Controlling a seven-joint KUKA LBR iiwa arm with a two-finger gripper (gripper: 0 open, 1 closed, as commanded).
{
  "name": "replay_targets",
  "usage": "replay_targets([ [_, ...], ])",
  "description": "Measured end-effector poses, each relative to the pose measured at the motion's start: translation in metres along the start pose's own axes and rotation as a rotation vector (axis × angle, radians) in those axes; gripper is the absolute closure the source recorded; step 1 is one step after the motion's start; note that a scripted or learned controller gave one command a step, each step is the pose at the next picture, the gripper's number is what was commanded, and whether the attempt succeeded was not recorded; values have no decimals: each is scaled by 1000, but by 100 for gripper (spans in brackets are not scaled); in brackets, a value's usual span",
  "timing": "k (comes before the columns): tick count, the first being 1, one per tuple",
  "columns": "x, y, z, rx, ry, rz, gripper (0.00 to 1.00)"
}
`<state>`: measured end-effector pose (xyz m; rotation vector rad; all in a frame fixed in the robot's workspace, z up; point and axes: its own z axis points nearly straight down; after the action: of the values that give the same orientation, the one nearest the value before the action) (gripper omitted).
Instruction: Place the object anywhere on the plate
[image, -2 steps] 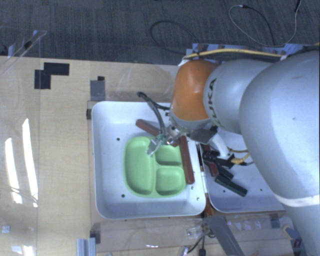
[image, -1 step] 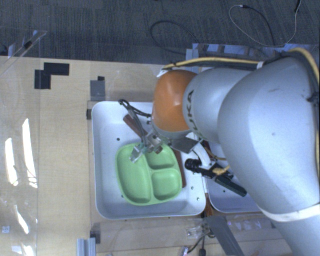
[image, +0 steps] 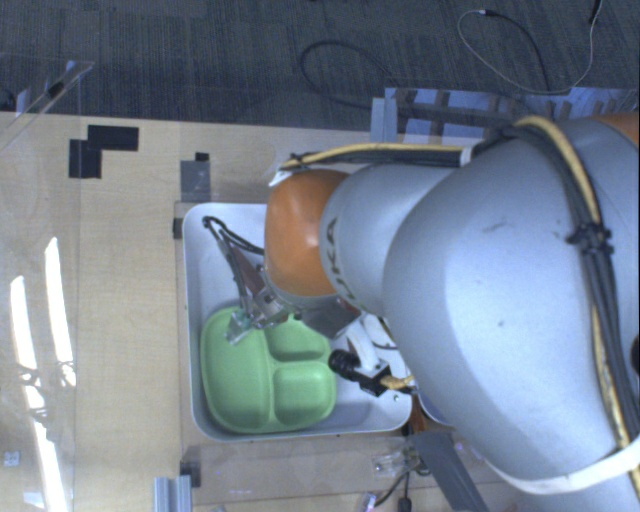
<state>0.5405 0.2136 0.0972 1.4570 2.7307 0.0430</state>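
reaching in from the right, the grey arm with orange band (image: 300, 235) covers most of the shallow white bin (image: 200, 290). its two-finger gripper (image: 243, 322) hovers over the green sectioned plastic plate's (image: 270, 385) upper-left edge; grip state cannot be told, and the object's location is undetermined.

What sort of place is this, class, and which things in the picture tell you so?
Probably a robotics lab: a grey arm reaches over a white bin holding a green plate, on a wooden bench, with cables on the carpet.

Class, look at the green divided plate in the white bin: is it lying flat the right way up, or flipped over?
Right way up. The green plate lies flat in the white bin, its compartment hollows facing upward, with raised ridges dividing them.
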Motion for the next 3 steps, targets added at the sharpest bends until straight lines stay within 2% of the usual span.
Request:
replay_targets([
  [1, -16, -51, -2, 45, -1, 1098, 0],
  [2, -22, -51, -12, 41, -9, 1094, 100],
  [3, 32, -40, -5, 48, -8, 1481, 100],
])
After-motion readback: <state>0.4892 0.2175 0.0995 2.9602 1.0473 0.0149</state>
